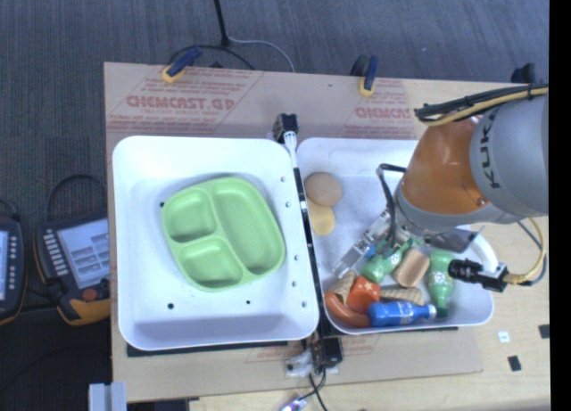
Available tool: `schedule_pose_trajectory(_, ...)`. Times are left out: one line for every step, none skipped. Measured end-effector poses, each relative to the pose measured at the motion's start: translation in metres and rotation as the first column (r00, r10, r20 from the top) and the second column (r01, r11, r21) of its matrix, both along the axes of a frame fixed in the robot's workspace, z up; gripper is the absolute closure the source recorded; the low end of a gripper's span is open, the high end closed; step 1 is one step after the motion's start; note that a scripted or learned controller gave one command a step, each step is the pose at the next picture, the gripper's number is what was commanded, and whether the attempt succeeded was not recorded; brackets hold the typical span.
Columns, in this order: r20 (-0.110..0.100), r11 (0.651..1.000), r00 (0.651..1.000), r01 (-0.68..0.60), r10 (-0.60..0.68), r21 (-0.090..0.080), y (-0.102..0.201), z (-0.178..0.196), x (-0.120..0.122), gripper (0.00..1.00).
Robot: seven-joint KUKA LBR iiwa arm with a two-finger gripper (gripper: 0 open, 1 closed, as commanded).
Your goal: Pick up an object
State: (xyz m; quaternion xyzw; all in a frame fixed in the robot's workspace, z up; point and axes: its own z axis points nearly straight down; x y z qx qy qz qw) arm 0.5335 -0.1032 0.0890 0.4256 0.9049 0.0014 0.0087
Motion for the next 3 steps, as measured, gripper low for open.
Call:
schedule_pose_trajectory(0.007,1.0,1.0,0.002,-0.002,-0.001,-0.001,0.012,0.002,1.0)
schedule_pose_trajectory(-0.016,0.936,0.936,-0.353,0.353,0.005,0.039,0.096,-0.017,1.0)
schedule_pose_trajectory(-0.015,0.927,0.927,-0.375,0.375,0.005,0.053,0.095,0.037,1.0)
